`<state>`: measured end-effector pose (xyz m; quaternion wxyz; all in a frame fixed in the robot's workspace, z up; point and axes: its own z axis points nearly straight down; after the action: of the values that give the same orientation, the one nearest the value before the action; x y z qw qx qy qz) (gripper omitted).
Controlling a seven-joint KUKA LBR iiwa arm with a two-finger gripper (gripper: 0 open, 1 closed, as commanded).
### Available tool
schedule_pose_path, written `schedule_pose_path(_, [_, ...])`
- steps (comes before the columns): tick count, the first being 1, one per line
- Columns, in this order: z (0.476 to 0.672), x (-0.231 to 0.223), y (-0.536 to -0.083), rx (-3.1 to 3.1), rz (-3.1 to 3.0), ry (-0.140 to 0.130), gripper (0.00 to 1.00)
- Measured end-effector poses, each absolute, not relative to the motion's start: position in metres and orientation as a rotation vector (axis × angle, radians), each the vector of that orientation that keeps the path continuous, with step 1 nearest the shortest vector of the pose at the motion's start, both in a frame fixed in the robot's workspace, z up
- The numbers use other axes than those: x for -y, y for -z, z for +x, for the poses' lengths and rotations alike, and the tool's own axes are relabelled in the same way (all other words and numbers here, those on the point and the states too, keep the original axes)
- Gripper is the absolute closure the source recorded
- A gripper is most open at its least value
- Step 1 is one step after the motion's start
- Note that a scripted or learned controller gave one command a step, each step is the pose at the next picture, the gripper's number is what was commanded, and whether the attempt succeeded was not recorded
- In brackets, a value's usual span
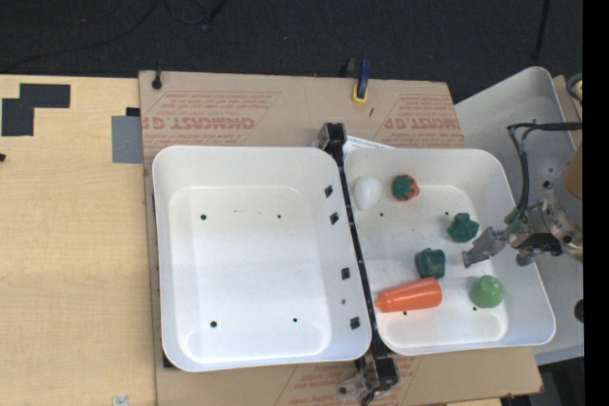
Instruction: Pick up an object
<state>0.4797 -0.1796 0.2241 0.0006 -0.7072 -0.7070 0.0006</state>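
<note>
While nothing sits between its fingers, the gripper (pixel 483 247) hangs low over the right bin (pixel 519 195) at the frame's right, jaws parted and bare, so the pick is not yet made; closing on an object and lifting are left. Nearest it lies a light green ball (pixel 486 292), just below. A dark green lump (pixel 462 226) lies just to its left, another (pixel 429 261) lower left, an orange carrot-like piece (pixel 409 297) at the bin's lower left, and a white ball (pixel 367 192) upper left.

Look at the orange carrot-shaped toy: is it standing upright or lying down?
Lying down. The orange carrot-shaped toy rests lengthwise on the floor of the right bin, near the divider.
</note>
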Motion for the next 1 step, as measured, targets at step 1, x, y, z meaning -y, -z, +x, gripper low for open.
schedule_pose_path(1, [0.4958,0.2140,-0.1554,2.215,-2.217,-0.007,0.00])
